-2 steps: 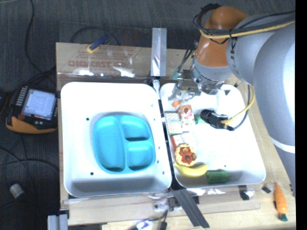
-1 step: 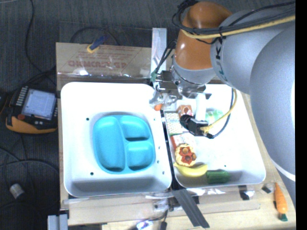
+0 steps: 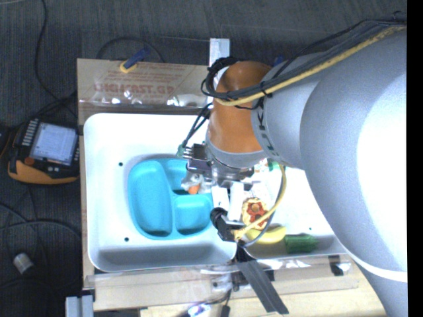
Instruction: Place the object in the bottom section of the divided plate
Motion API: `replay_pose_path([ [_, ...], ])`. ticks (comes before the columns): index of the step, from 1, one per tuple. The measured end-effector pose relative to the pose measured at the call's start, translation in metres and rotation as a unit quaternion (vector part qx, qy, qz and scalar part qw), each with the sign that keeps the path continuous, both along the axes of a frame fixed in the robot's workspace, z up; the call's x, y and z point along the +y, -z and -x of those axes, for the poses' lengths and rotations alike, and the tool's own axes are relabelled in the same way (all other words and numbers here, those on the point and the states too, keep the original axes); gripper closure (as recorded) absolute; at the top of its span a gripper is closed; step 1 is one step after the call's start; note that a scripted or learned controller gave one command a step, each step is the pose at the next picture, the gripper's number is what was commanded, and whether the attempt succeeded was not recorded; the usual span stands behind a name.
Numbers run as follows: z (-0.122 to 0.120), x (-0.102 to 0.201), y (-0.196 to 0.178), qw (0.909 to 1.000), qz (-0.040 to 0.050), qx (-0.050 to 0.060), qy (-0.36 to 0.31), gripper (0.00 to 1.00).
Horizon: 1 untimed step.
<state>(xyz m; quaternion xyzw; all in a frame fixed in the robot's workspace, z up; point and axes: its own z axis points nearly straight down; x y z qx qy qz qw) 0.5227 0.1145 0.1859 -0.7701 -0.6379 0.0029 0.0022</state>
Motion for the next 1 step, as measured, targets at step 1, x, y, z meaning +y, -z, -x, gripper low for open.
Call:
replay_pose_path([
  [1,-0.0001,0.0,-0.0001,1.0,-0.0003,0.0,0.0,0.0],
])
